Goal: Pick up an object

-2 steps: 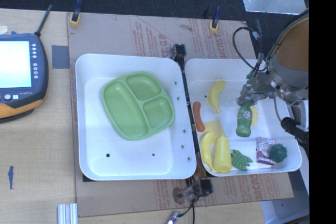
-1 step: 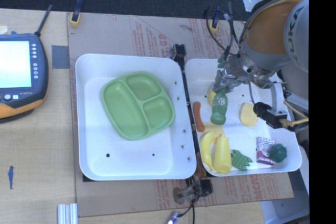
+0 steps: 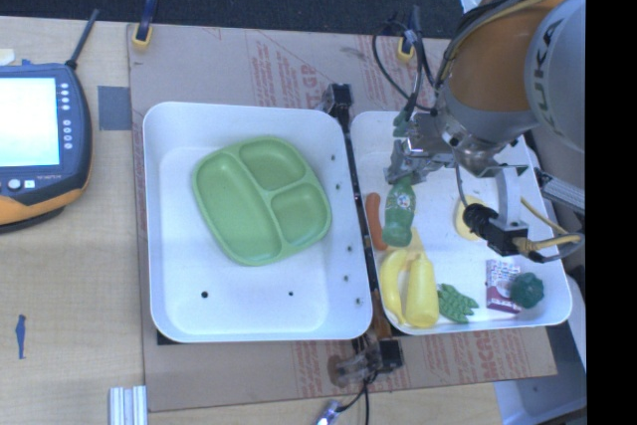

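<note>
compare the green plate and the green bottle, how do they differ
The plate lies flat in the left bin; the bottle is in the right bin, under the claw. The plate is wide, with three compartments; the bottle is slim and far smaller. The plate is pale green; the bottle is darker, with a label. Both are green.

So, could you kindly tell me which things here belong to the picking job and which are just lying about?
Belonging to the job:
- pincer, just above the green bottle
- yellow bottle
- banana
- carrot
- broccoli
- right bin holding them

Lying about:
- green divided plate in the left bin
- handheld control pendant on the bench
</note>
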You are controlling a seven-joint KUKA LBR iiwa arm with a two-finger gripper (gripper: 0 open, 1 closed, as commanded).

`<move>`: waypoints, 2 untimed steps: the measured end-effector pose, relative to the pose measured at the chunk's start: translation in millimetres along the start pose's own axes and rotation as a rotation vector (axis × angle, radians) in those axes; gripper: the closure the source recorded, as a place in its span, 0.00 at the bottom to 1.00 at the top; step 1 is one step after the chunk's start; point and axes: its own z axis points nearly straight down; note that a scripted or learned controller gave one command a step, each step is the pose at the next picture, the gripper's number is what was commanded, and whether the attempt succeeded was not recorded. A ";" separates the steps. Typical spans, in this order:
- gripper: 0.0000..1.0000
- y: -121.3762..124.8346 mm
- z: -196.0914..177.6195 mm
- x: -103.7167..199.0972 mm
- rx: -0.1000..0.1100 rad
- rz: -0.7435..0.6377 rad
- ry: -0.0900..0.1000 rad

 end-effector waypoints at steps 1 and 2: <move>1.00 -12.1 -13.2 33.4 0.000 0.000 0.000; 1.00 11.2 10.1 77.7 -0.002 -0.002 -0.003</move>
